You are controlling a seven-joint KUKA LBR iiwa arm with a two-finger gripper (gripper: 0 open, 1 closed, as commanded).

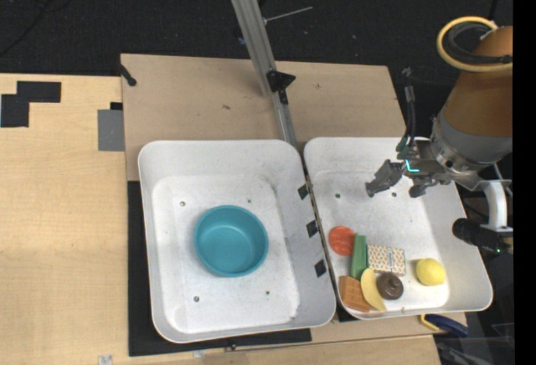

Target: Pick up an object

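Presently the fingers (400, 177) hang spread and empty; the tightly packed items (377, 267) risk a fouled, slipping grasp.

The bench (201, 95) is a light wooden board carrying two shallow white bins side by side (their inner edges touching): the left bin (167, 187) and the right bin (352, 158). A slanted metal rail (251, 20) crosses the bench's far edge.

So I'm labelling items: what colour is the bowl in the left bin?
Teal blue; the bowl shows clearly in the camera view.
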